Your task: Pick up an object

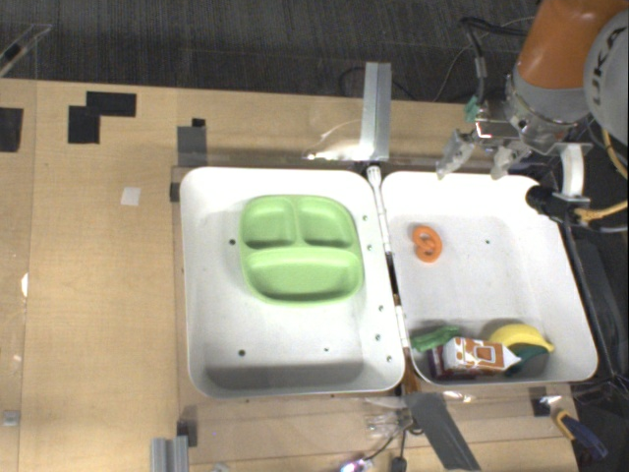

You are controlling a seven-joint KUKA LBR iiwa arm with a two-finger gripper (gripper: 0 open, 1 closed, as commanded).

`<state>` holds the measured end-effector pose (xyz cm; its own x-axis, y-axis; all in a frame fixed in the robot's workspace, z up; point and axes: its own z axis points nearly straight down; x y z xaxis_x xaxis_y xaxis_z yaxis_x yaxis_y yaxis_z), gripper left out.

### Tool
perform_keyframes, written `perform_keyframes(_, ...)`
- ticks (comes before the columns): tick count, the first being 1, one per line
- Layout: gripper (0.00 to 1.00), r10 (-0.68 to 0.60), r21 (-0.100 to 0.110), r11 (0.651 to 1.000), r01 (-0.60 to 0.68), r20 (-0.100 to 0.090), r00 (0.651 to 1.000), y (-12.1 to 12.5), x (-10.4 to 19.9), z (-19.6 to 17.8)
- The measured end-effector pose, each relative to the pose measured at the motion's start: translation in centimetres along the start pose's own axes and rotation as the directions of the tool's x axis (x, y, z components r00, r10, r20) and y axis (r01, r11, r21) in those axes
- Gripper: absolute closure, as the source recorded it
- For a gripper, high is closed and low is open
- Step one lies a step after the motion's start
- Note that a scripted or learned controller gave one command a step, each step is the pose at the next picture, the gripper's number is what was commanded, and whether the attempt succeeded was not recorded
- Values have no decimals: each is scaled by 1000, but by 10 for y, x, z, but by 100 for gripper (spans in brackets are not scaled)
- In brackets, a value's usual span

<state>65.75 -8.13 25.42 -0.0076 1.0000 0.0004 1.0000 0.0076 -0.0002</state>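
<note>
In the right bin (550, 264) a small orange ring-shaped object (426, 243) lies near the left wall. Along that bin's front wall sit a green item (430, 338), a brown and white carton (475, 356) and a yellow banana-shaped toy (520, 338) on something dark. My gripper (476, 157) hangs above the right bin's far edge, under the orange wrist band (555, 42). Its two fingers are spread apart with nothing between them. It is well back from all the objects.
The left bin (211, 342) holds a green divided tray (299, 246). A metal post (376, 111) rises at the back between the bins. Cables (590, 209) run along the right bin's right side. Wooden bench surrounds both bins.
</note>
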Motion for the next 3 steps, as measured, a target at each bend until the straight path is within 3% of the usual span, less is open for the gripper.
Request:
perform_keyframes(1, 0, -103, 1, 995, 103, -1, 995, -32, -3, 141)
perform_keyframes(2, 0, -153, -11, 988, 153, 0, 988, -39, -16, 165)
perform_keyframes(3, 100, -157, -17, 987, 157, -1, 988, -36, -13, 155)
